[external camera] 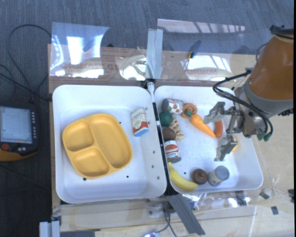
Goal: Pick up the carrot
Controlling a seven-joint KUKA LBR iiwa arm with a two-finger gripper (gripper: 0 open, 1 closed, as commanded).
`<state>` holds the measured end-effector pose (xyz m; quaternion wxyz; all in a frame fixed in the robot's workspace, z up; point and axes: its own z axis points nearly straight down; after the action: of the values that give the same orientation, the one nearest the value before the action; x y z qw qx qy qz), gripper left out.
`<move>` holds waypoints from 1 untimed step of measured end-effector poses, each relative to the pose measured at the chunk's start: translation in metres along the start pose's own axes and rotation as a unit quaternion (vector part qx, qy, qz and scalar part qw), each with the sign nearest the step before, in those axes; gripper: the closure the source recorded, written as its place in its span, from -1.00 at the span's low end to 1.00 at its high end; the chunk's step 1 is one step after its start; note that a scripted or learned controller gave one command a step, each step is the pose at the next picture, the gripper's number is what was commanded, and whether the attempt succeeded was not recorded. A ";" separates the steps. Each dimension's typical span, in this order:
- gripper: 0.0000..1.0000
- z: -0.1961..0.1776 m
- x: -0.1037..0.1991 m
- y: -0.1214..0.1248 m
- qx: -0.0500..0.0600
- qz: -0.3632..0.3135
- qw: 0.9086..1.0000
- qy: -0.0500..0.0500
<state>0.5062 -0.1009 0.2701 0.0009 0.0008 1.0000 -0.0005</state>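
Gripper [221, 130] hangs spread wide just right of the carrot [202, 123]; closing there, I reckon, could catch the neighbouring sausage [218, 128] instead.

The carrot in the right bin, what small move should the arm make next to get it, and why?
Probably shift the hand a little toward the left bin, then lower it. The carrot lies slanted just beside the hand, not between its open fingers. A red piece sits close against the carrot, so come down carefully.
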 end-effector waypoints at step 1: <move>-1.00 0.122 -0.050 -0.023 0.000 0.163 0.987 0.006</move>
<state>0.5560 -0.1238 0.1483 -0.0047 0.1639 0.9865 -0.0003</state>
